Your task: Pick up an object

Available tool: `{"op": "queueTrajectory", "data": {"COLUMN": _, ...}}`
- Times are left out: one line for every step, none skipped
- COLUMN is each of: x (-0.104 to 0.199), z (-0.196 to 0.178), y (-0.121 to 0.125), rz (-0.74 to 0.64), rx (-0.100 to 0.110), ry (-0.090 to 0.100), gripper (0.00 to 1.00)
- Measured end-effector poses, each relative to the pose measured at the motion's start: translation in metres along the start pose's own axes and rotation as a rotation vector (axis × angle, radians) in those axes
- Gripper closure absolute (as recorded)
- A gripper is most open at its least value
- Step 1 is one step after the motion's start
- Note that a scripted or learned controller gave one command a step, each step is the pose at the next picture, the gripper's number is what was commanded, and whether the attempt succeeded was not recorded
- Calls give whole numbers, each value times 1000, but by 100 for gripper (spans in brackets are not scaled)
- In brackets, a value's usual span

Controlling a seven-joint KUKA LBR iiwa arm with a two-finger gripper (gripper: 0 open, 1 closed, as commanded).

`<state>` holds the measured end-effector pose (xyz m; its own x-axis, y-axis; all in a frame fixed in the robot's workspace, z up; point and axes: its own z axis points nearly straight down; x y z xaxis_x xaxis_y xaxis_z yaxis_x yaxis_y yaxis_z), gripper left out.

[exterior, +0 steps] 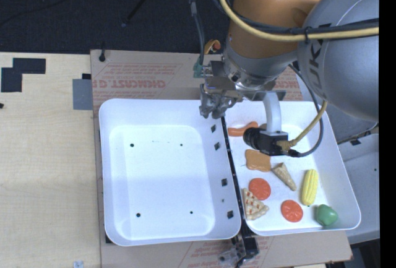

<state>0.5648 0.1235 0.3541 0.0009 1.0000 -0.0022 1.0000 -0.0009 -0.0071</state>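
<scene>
My gripper [213, 112] hangs over the far end of the ridge between the two bins, at the left edge of the right bin [346, 195]. Nothing shows held in it. In the right bin lie an orange carrot-like piece [240, 131], an orange slab [258, 161], a tan wedge [285, 176], a yellow corn cob [309, 186], a red disc [260, 188], a waffle-patterned wedge [253, 205], a second red disc [291, 211] and a green lump [326, 215]. The carrot-like piece lies just right of the gripper.
The left bin [114, 137] sits beside the right one, with a raised double rim [224, 168] between them. A black fitting with a yellow cable [267, 140] hangs from the arm over the right bin's far part. The arm's bulk covers the bin's far right corner.
</scene>
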Motion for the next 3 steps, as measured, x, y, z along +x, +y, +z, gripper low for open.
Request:
{"op": "queueTrajectory", "data": {"x": -28, "z": -14, "y": 18, "rz": 1, "rx": -6, "ry": 1, "gripper": 100}}
{"op": "queueTrajectory", "data": {"x": -54, "z": 7, "y": 20, "rz": 1, "rx": -1, "ry": 0, "gripper": 100}}
{"op": "queueTrajectory", "data": {"x": -71, "z": 21, "y": 25, "rz": 0, "rx": -2, "ry": 1, "gripper": 100}}
